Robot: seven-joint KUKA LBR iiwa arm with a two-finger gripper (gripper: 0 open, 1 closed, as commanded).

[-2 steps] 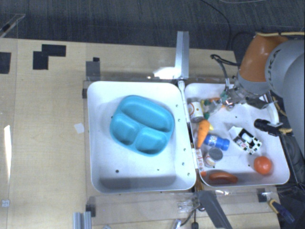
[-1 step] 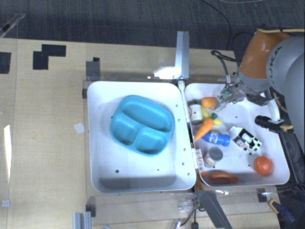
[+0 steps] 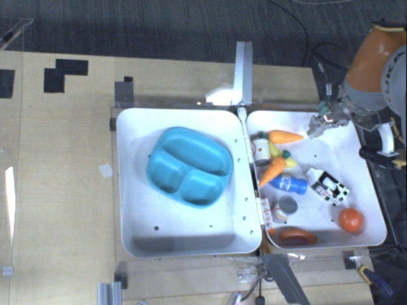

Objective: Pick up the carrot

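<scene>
1. You are looking at two carrots: the nearer carrot (image 3: 284, 136) is lying just left of the claw (image 3: 320, 123), long axis pointing toward it.
2. The second carrot (image 3: 273, 169) is sitting lower left, tilted.
3. The claw is hovering apart, gripping nothing; its opening is unclear.

A pale wooden worktop (image 3: 57, 189) carries two shallow white plastic bins side by side. The left bin (image 3: 137, 234) holds a blue plastic plate with three compartments (image 3: 189, 166), lying near its middle. The right bin (image 3: 365, 189) holds a small blue bottle with a white cap (image 3: 287, 184), a black-and-white toy cow (image 3: 330, 187), a round red-orange tomato (image 3: 350, 220), a reddish-brown sausage (image 3: 296, 236) by the near wall, and a small grey disc (image 3: 289, 205).
</scene>
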